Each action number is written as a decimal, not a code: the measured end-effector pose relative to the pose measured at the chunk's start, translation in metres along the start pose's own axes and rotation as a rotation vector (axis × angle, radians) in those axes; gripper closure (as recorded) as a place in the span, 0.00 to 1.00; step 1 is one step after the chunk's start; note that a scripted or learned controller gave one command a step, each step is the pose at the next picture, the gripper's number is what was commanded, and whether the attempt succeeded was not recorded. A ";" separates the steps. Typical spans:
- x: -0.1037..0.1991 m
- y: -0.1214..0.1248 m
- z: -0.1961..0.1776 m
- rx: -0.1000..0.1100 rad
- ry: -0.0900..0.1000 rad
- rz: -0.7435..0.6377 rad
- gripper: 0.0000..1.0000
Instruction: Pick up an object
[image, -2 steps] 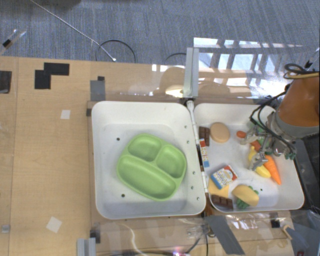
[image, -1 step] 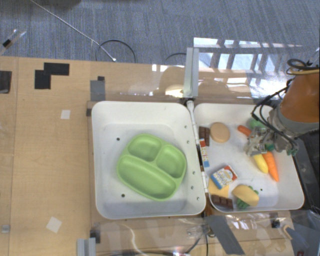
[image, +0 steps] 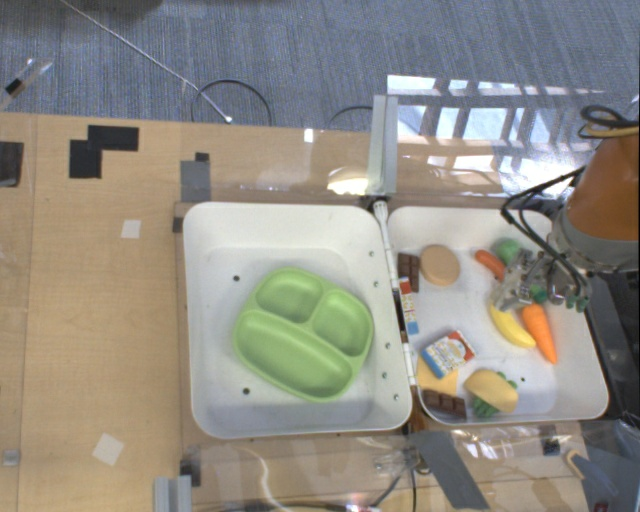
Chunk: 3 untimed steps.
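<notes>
Down in the right bin (image: 598, 395), the gripper (image: 520, 292) hovers just above the toy banana (image: 511, 327), beside the toy carrot (image: 540, 332). Whether its fingers are spread or closed cannot be told, and nothing visibly sits between them.

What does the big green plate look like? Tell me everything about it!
The green plate is light lime green and looks like smooth plastic. It has rounded corners and three sunken sections: one long one along its lower side and two smaller ones above it. It lies flat, turned a bit askew, in the middle of the left white bin. It rests on the bin's floor, with white floor showing all around it, and no food sits in its sections.
</notes>
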<state>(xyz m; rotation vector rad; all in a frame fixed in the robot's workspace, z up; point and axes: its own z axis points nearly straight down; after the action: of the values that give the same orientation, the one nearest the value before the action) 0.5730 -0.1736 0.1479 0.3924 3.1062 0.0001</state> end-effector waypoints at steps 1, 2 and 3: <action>0.017 -0.037 0.057 0.000 -0.004 -0.256 1.00; 0.002 -0.032 0.056 -0.001 0.000 -0.797 1.00; -0.049 -0.019 -0.010 0.001 -0.005 -0.438 1.00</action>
<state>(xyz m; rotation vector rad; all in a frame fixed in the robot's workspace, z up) 0.6153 -0.2041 0.1588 -0.2914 3.1130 -0.0056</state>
